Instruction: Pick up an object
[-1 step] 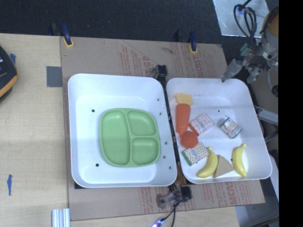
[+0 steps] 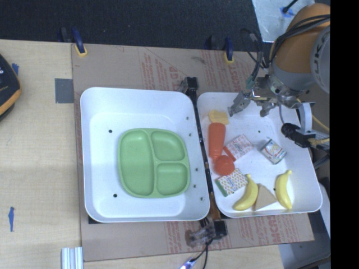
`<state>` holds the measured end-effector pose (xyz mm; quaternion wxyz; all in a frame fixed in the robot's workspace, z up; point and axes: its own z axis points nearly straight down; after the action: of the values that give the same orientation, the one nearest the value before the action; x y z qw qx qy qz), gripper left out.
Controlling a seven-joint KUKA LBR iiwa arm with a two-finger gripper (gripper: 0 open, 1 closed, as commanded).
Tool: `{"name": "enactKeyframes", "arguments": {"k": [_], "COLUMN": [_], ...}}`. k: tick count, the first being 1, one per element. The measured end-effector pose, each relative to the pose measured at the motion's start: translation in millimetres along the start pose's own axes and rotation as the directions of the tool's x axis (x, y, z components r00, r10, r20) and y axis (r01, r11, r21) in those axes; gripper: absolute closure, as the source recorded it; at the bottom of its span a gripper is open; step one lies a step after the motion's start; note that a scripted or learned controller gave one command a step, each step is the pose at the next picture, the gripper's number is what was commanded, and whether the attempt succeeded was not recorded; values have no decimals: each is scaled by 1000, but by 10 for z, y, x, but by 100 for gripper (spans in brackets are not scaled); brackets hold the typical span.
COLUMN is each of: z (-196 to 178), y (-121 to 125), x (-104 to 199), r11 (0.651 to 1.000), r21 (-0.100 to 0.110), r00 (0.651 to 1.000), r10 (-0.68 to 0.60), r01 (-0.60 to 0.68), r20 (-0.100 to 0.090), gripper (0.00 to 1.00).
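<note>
Hangs the tool spread above the back edge of the food bin, with nothing between the fingers. Reads as the approach step: no object gripped yet, none lifted.

Lying inside the food bin, all the candidates:
- yellow block at the back corner next to the other bin, closest to the tool
- orange carrot just in front of that, along the same wall
- red piece touching the carrot's front end
- pink packet and small box in the middle, apart from each other
- green packet, two bananas and a tan wedge crowded along the front wall

Calls next for choosing one item, centring over it, dropping and closing. Looks easiest with the small box or the pink packet, each with free space around it; riskier at the front of the food bin, where the wedge touches one banana.

Beside the food bin, a second bin holding a green divided plate. Under both, a cardboard sheet held by blue clamps to a pale wooden counter. Behind the food bin, beyond the counter, dark carpet.
</note>
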<state>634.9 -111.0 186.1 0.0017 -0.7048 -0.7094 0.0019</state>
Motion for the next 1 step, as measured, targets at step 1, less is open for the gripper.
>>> {"name": "enactKeyframes", "arguments": {"k": [1], "z": [947], "y": [214], "x": [159], "r11": [1000], "r21": [1], "r00": [1000], "r10": [1], "r01": [-1], "r20": [-1], "gripper": [0]}}
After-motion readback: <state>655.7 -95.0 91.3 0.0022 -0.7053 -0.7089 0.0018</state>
